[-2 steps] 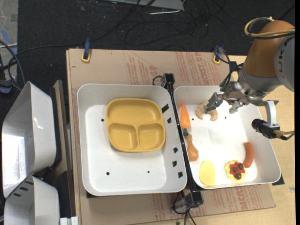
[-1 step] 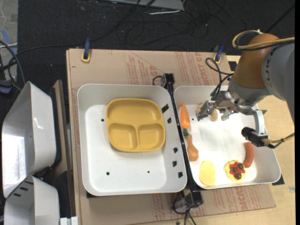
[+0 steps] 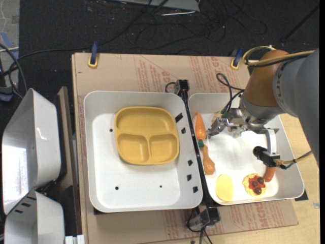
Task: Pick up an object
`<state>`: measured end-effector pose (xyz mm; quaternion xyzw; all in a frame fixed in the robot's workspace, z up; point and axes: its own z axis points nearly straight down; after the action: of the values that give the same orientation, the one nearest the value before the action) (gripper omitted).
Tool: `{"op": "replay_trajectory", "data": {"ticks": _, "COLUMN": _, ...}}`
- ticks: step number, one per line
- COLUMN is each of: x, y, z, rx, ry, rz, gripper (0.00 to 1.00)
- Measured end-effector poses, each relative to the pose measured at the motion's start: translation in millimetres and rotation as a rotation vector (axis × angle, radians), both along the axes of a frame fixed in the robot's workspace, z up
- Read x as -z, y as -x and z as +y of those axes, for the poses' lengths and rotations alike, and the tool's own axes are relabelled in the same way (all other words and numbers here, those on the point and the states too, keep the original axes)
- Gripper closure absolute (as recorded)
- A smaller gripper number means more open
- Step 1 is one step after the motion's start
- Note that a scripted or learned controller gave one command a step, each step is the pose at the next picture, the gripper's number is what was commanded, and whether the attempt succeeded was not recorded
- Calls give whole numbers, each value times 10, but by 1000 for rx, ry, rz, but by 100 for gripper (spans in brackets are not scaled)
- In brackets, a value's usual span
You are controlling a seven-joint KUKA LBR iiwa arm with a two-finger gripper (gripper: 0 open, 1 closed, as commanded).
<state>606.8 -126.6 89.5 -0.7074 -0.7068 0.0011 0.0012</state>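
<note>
The arm (image 3: 284, 83) comes in from the right of the frame and bends down over the right bin (image 3: 289, 136). Its gripper (image 3: 219, 126) sits in the upper left part of that bin, just right of a carrot (image 3: 200, 126) that lies along the bin's left wall. Whether the gripper is wide or narrow cannot be told from this angle, and nothing can be seen held in it.

Below the carrot, lower along the same wall, lies a tan pear-shaped piece (image 3: 208, 162). Toward the bottom of the right bin are a pale yellow oval (image 3: 224, 187), a small yellow piece with red and dark spots (image 3: 254, 184), and a short red sausage (image 3: 269, 174) just beside it.

The left bin (image 3: 101, 182) holds a yellow divided plate (image 3: 147, 135), lying flat in its upper middle.
</note>
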Motion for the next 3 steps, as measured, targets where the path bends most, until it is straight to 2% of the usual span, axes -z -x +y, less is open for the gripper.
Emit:
{"op": "replay_trajectory", "data": {"ticks": 1, "x": -128, "y": -11, "z": 1, "rx": 0, "ry": 1, "rz": -4, "gripper": 100}}
{"op": "replay_trajectory", "data": {"ticks": 3, "x": -1139, "y": 50, "z": -145, "rx": 1, "ry": 2, "rz": -10, "gripper": 100}}
